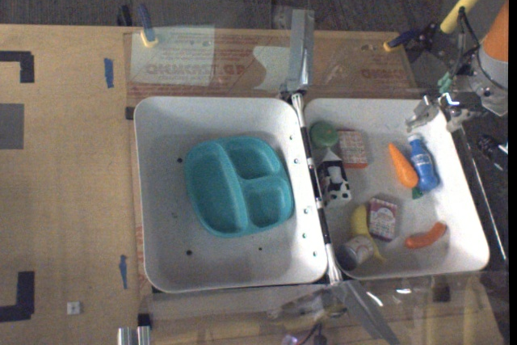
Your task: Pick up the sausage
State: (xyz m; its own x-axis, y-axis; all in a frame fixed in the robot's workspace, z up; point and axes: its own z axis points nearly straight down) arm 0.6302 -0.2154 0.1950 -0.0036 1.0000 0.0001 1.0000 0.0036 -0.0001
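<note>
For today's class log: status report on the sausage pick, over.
Gripper over right bin's far edge, holding nothing. Sausage lies at near right, untouched. Blue bottle and carrot lie between.

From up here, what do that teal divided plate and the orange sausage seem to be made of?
The teal divided plate looks like moulded plastic, matte and uniformly coloured with soft rounded ridges. The sausage seems a smooth plastic or rubber toy, faintly glossy; the view is too coarse to settle which.

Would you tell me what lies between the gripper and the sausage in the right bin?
In the camera view, a blue bottle and a carrot lie between the gripper and the sausage.
</note>
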